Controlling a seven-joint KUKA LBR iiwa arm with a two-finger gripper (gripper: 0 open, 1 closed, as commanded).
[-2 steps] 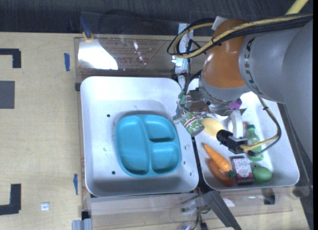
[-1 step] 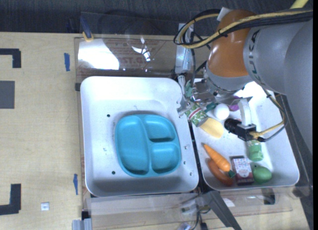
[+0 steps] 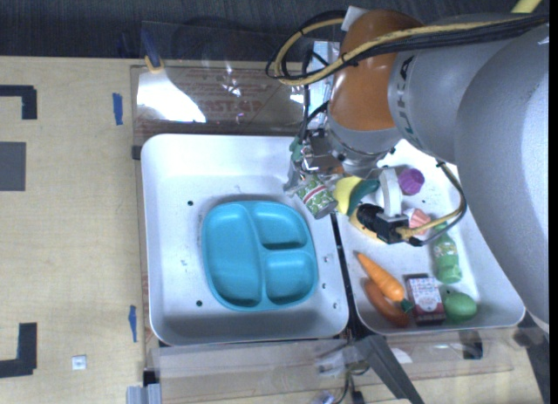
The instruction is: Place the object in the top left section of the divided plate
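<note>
At two o'clock of the blue divided plate [image 3: 259, 252], our end effector [image 3: 307, 175] grips a small green packet [image 3: 316, 196] — lifted clear for placing.

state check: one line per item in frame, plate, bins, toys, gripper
divided plate: flat in the left bin, nothing in its sections
left bin: holds the plate
right bin: holds the toy pile
gripper: above the bins' shared edge, a small green-and-white packet at its tip
carrot: lying in the right bin
green round toy: resting in the right bin's corner
</note>
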